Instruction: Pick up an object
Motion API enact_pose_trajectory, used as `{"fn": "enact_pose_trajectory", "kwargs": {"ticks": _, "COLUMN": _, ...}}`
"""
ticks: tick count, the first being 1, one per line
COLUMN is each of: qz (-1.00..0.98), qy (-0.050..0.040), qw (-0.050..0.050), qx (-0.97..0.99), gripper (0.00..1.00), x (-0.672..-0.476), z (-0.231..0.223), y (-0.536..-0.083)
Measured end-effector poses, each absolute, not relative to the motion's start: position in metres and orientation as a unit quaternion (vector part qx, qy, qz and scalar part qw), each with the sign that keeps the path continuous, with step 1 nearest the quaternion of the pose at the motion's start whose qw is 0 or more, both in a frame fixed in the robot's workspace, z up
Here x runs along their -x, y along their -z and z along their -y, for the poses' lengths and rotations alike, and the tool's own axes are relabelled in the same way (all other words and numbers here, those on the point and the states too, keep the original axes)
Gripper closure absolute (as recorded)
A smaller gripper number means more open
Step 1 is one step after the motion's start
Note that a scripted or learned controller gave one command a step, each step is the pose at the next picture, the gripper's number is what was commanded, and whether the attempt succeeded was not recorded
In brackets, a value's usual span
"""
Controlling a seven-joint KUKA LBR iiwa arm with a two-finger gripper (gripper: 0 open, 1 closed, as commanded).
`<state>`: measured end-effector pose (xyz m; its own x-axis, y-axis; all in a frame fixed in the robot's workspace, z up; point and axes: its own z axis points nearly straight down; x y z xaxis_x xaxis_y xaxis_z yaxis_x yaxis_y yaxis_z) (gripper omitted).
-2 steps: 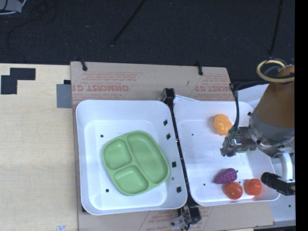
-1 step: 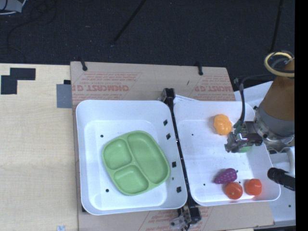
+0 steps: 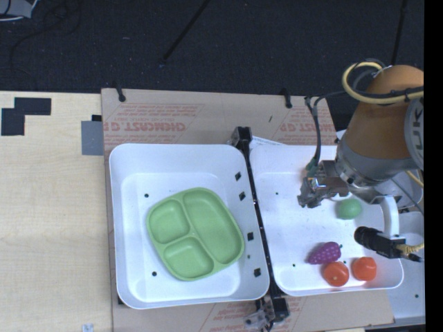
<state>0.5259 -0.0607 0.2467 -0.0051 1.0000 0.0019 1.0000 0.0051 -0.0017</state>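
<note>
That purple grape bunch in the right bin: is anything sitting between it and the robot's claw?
Nothing visible. The gripper hangs above bare white floor of the right bin, and the purple grape bunch lies below it in the view, the stretch between them open.

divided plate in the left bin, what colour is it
Light green; the divided plate shows in the camera view.

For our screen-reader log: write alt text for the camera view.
A grey and orange robot arm reaches from the right over the right white bin, its gripper low beside a pale green object; purple grapes and two red-orange fruits lie near the front. The left white bin holds a green divided plate.
</note>
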Motion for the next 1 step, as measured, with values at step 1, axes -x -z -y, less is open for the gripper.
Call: {"fn": "enact_pose_trajectory", "kwargs": {"ticks": 1, "qz": 0.709, "qy": 0.0, "qw": 0.001, "qx": 0.706, "gripper": 1.0, "x": -0.5384, "z": 0.0141, "y": -0.2509}}
